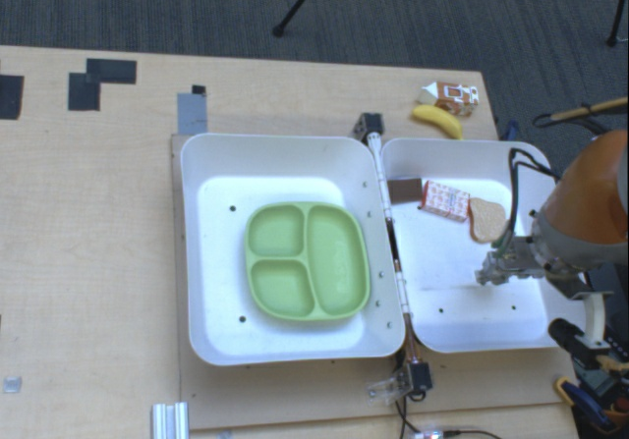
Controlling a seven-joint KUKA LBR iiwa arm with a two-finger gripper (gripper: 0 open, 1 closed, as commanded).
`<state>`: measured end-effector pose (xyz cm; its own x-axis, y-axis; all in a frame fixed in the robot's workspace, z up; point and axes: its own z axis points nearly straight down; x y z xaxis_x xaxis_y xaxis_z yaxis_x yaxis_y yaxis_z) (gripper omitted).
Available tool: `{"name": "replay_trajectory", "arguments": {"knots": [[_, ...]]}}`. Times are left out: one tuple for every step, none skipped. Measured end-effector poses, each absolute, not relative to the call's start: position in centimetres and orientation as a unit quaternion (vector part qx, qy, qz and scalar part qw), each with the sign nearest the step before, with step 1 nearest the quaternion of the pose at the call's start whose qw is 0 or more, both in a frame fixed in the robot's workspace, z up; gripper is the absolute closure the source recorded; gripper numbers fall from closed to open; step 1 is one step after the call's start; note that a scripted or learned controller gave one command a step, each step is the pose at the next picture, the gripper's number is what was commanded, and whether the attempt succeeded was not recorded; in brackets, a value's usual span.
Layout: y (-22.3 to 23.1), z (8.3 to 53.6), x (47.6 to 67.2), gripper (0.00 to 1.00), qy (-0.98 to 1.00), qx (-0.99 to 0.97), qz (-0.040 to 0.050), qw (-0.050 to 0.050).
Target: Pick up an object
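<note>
Two white bins side by side on a wooden bench: left bin (211, 260) and right bin (442, 319). In the left bin, one green plate (307, 261) with three compartments, lying flat, long axis roughly top to bottom of the view.

In the right bin, three things, all near its far edge. One bread slice (486, 219), flat, long axis running roughly up and down the view, rounded top toward the near side. Just left of it and touching or nearly so, one red-and-white packet (445, 200), long axis tilted down toward the right. Left of that, one small brown block (403, 192) against the bin's left wall.

Outside the bins, on the bench beyond the right bin: one banana (437, 120), long axis slanting down to the right, and one small carton (450, 94) just behind it.

Gripper (494, 270) low over the right bin, just below the bread slice, apart from it. Nothing seen between the fingers; how far open, impossible to tell. Orange band (595, 196) above the wrist at the right edge
</note>
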<state>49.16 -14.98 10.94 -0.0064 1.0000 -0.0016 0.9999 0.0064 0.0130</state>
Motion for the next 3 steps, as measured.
{"name": "replay_trajectory", "arguments": {"knots": [[-15.0,10.9,49.1,0.00,0.709,0.705,0.0040,0.005],[-14.9,12.0,49.3,1.00,0.710,0.704,0.0052,0.006],[-14.9,12.0,49.3,0.00,0.710,0.704,0.0052,0.006]]}}
